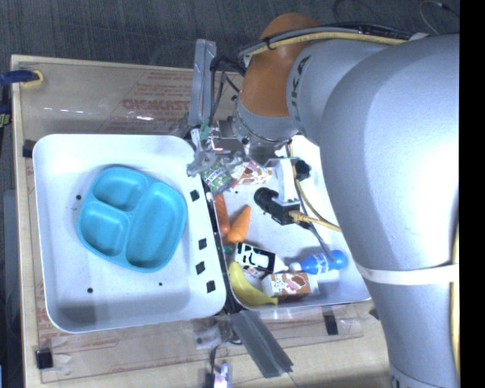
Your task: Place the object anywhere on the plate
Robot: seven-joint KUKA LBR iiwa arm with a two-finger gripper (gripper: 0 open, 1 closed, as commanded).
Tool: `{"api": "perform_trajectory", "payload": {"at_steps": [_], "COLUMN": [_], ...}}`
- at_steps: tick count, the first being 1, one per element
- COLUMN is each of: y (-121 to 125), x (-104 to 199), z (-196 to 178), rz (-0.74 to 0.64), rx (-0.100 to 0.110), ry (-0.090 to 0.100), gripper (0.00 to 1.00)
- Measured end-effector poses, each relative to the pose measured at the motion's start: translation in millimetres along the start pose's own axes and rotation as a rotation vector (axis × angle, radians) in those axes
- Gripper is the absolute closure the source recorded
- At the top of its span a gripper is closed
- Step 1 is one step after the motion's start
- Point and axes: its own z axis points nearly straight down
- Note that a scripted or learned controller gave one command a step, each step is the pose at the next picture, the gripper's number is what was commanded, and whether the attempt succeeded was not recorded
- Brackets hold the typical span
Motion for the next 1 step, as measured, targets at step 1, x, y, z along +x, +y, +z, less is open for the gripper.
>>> {"api": "perform_trajectory", "payload": {"at_steps": [1], "y": [-14.1], "x": [39.4], "z": [0.0], "rz": [-0.121], "rx": [0.002], "ry": [0.000], "gripper": [1.00]}}
